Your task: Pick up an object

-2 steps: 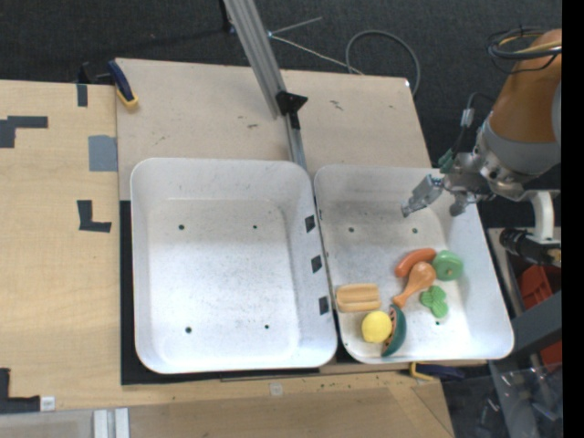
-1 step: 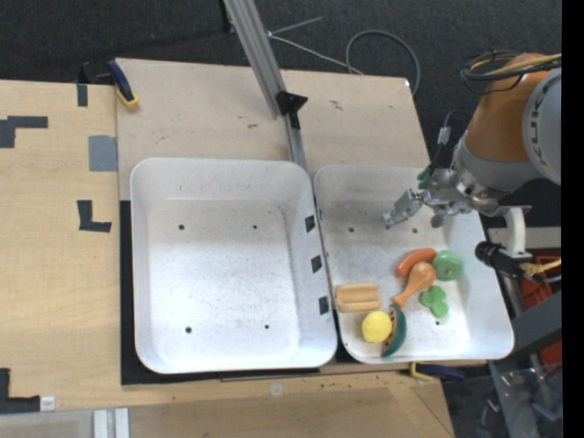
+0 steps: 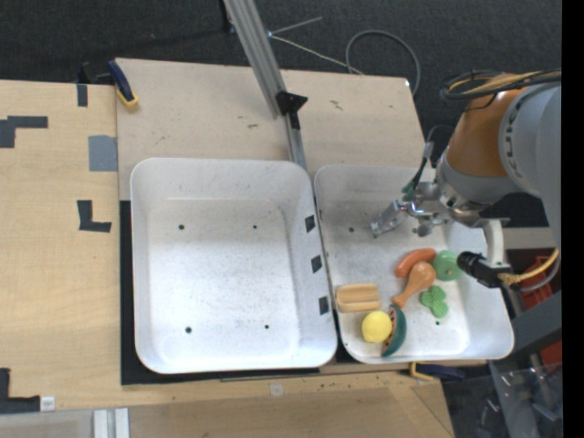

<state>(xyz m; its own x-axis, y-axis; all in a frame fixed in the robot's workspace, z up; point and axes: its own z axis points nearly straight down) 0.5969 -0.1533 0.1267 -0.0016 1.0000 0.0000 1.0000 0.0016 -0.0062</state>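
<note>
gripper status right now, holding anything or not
Gripper: over the right bin, above bare floor, apart from the toy food; whether it is open or shut cannot be told, and nothing is seen in it.

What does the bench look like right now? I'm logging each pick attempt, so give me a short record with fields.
arm: reaches in from the right
gripper: above the right bin, nothing between its fingers
right bin contents: tan block, yellow ball, orange pieces, green pieces
item location: clustered in the near half
left bin: white, beside the right bin
</note>
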